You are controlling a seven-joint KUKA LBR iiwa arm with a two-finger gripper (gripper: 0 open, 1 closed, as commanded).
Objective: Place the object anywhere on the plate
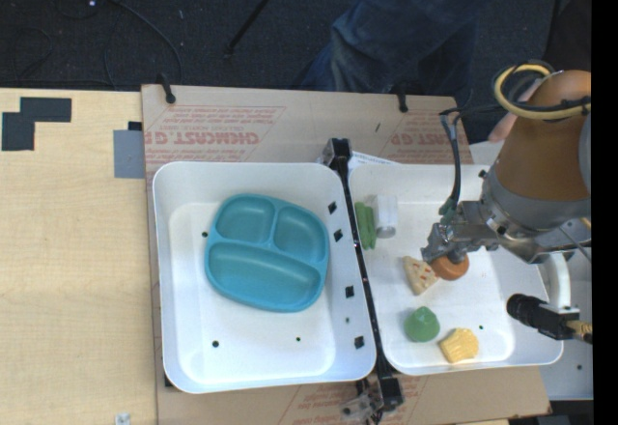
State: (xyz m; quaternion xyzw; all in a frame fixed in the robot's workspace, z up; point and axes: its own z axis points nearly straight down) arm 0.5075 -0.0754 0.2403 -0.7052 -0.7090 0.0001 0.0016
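The arm's dark two-finger gripper (442,244) is hanging low inside the right-hand shallow white bin (502,341), and it is sitting right over a small round orange object (451,267), overlapping its upper left edge; how far the gripper is spread, and whether the orange piece is actually in its grasp, cannot be told from this slant. Behind it, the grey arm with its orange band (548,148) is reaching in from the right and covering the bin's far right corner. Just to the left of the orange piece, a pale tan wedge with dark specks (419,274), like a slice of cheese or bread, is lying on the bin floor, close to it and perhaps touching. Nearer the front, a round green object (421,325) is resting beside a bumpy yellow one (460,346), the two sitting near each other but apart. Towards the divider, a long green piece (365,225) is lying along the bin's left wall with a small white cylinder (386,216) just beside it. Across the divider, in the left-hand white bin (183,317), the teal plastic plate with three compartments (267,252) is lying flat, well apart from the gripper and carrying nothing.
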